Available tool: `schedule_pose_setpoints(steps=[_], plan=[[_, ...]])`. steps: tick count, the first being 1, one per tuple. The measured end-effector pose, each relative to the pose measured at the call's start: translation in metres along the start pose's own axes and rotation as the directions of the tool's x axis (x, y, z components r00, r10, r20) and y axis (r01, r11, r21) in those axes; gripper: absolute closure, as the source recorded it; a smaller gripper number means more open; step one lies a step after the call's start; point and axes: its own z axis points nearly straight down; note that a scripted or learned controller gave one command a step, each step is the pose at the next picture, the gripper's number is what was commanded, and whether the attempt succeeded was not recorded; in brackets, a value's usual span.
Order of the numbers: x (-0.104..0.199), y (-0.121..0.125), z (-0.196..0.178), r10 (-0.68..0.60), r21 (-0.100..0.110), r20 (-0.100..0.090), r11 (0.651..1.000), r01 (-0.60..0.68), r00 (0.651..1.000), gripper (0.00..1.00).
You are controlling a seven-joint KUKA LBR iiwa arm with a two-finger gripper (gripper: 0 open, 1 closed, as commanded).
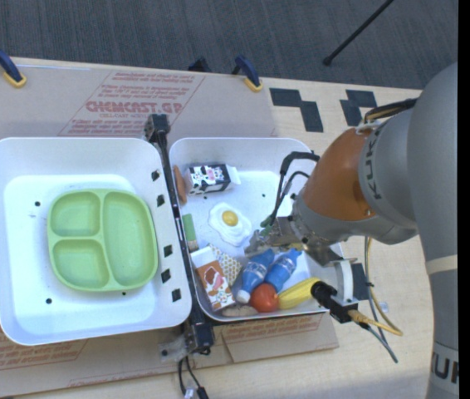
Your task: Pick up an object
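The right bin [252, 150] holds a small black-and-white milk carton [209, 178], a fried egg toy [230, 220], two blue bottles [270, 270], a red ball [264, 298], a yellow banana-like piece [299, 293] and an orange snack box [212, 277]. My gripper [275, 238] hangs low over the right side of this bin, just above the blue bottles and right of the egg. The wrist and orange band hide its fingertips.
The left bin [7, 223] bears a green three-compartment plate [102, 239]. A black divider clamp [159, 126] runs between the bins. Blue and yellow clamps [7, 66] hold the cardboard at the back. Cables trail at the bench's front right.
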Motion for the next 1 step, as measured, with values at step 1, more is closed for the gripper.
schedule_pose_setpoints(steps=[1], plan=[[0.0539, 0.0551, -0.1132, 0.005, -0.005, -0.001, 1.000, -0.005, 1.000, 1.00]])
